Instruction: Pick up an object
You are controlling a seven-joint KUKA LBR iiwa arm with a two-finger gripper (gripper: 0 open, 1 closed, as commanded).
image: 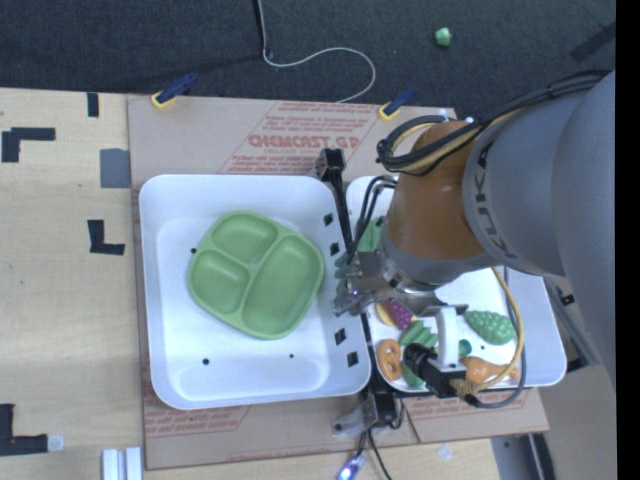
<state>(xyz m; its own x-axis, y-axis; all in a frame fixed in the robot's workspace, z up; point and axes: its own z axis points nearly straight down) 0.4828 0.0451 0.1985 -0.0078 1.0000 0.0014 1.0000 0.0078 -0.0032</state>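
Purple toy (pixel 398 315), green leafy toy (pixel 490 324) and orange toy (pixel 478 370) lie near the front edge of the right bin (pixel 538 343). The gripper (pixel 353 293) hangs over that bin's left edge; whether it is open or closed cannot be told. A green plate (pixel 258 273) sits in the left bin (pixel 150 268).

You see plate (pixel 258 273): light green, plain. Bin (pixel 160 268) around plate: white, few black dots. Second bin (pixel 545 358), right of plate: white too. Toys there: purple one (pixel 399 315), dark green ridged one (pixel 490 325), orange one (pixel 478 371). Arm (pixel 540 198) right of plate: grey, orange band. Cardboard (pixel 300 138) beyond plate: brown, red lettering. Clamps (pixel 175 89) there: yellow and blue. Farther up: dark carpet (pixel 100 28), white cable (pixel 320 58), green ball (pixel 442 36). Left of plate: your pale bench (pixel 50 298), black marks.
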